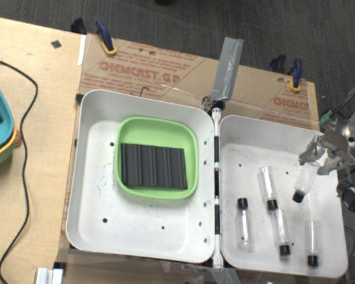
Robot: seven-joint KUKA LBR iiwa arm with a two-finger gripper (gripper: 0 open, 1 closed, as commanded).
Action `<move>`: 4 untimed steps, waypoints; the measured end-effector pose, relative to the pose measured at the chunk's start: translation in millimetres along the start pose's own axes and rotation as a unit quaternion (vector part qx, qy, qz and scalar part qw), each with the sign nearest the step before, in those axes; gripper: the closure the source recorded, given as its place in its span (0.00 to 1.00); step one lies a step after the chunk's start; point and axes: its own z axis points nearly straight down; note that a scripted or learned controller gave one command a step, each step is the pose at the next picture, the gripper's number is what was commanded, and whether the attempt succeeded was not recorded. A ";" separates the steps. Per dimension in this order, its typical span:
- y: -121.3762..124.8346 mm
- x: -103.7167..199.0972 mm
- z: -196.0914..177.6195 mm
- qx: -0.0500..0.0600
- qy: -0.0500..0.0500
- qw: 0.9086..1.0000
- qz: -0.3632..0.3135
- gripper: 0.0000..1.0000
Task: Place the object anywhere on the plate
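Jaws (pixel 315 161) pinching clear, black-capped tube (pixel 303 184) upright; square green plate (pixel 157 158) holds ribbed dark slab (pixel 153 166).

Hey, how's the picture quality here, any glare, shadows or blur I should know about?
Camera view: even, soft lighting with faint shadows; the clear tubes blend into the white right bin, only their black caps stand out; the gripper looks slightly soft; the green plate is sharp.

A lab: clear tubes (pixel 269 188) in clamped white bins (pixel 86 156).
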 end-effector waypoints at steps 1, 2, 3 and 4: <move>0.0 0.0 0.0 0.000 0.000 1.000 0.000 0.00; -4.8 -23.4 -47.3 0.000 0.000 0.991 0.135 0.00; -6.7 -44.0 -79.6 0.000 0.000 0.965 0.261 0.00; -16.0 -52.6 -105.9 0.000 0.000 0.931 0.364 0.00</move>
